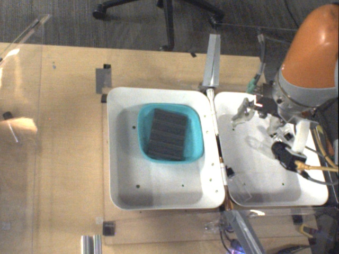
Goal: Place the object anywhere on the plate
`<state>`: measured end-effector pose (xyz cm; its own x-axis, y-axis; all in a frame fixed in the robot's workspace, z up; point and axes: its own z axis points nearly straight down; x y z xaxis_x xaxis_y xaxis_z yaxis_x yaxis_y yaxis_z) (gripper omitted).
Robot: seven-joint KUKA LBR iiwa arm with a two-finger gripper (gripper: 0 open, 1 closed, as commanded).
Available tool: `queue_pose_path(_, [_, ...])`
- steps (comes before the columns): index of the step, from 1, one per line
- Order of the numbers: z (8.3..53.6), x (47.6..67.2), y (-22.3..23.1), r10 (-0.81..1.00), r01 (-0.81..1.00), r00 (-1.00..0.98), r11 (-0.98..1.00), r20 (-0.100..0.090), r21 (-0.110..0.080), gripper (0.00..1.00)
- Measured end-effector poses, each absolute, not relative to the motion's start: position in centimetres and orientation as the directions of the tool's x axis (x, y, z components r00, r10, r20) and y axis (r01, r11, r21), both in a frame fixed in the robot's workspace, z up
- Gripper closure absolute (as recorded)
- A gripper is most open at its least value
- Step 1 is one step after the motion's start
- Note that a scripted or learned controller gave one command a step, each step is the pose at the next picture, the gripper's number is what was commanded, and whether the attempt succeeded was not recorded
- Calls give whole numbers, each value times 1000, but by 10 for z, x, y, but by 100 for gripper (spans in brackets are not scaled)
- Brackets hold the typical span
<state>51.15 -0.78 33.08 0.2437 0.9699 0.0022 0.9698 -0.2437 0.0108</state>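
Note:
A square turquoise plate point(197, 142) lies in the left white bin point(122, 184), towards its far side. A dark grey ribbed block point(168, 134) rests flat on the plate, about in its middle, with nothing touching it. My gripper point(253, 109) hangs over the far part of the right bin point(254, 179), well to the right of the plate and apart from the block. The arm's grey wrist and orange band point(312, 41) cover much of it from above.
A metal divider point(213, 62) runs between the two bins at the back. Black cables and a plug point(288, 157) hang from the arm over the right bin. An office chair base point(167, 4) stands on the floor beyond the wooden bench point(58, 157).

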Motion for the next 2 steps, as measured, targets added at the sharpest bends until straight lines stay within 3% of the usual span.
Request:
queue_pose_path(1, [285, 500, 50, 975, 975, 223, -223, 2, 4, 0])
queue_pose_path(2, [249, 550, 10, 966, 966, 259, -259, 1, 3, 0])
